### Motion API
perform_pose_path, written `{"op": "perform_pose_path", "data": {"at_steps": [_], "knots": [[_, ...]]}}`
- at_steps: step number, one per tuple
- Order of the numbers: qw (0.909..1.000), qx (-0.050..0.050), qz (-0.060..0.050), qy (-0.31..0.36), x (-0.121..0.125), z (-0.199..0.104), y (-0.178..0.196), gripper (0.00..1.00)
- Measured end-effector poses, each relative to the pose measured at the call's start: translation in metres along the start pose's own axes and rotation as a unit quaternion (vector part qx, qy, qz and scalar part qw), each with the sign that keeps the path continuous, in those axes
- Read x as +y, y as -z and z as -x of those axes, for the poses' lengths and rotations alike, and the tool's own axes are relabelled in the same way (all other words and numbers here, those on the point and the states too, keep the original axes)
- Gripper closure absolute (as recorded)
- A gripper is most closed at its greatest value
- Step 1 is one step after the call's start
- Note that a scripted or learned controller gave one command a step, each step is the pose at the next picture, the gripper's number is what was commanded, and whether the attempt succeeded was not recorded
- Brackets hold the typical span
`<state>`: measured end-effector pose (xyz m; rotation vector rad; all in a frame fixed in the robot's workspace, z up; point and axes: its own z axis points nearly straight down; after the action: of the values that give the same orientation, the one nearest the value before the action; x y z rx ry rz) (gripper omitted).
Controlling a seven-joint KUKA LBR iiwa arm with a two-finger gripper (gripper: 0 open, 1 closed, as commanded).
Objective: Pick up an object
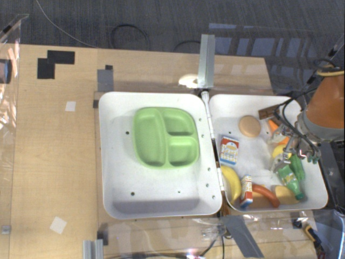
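Note:
The right bin (237,108) holds several toy foods. A tan round bun (249,126) lies near its back, and a small printed carton (229,150) sits at its left side. Along the front lie a banana (233,182), a small can (246,191), a red sausage (265,194) and a yellow wedge (283,192). A green bottle (294,178) lies at the right. My gripper (287,154) hangs low over the right part of this bin, just above the green bottle, beside a small yellow piece (277,150) and an orange piece (273,126).
The left bin (116,144) carries a green divided plate (165,137). A metal post (206,61) stands behind the seam between the bins. Black cables (295,102) trail from the arm (326,104) over the right bin's back corner.

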<state>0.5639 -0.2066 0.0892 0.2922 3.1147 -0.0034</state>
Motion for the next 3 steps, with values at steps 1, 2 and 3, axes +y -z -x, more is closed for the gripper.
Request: {"op": "perform_pose_path", "data": {"at_steps": [1,2,3], "knots": [[1.0000,-0.005,0.000,0.002,0.002,0.004,0.015,1.00],[1.0000,-0.005,0.000,0.003,0.002,0.004,0.014,0.00],[0.9974,0.000,0.000,-0.072,0.001,0.000,0.000,0.00]]}}
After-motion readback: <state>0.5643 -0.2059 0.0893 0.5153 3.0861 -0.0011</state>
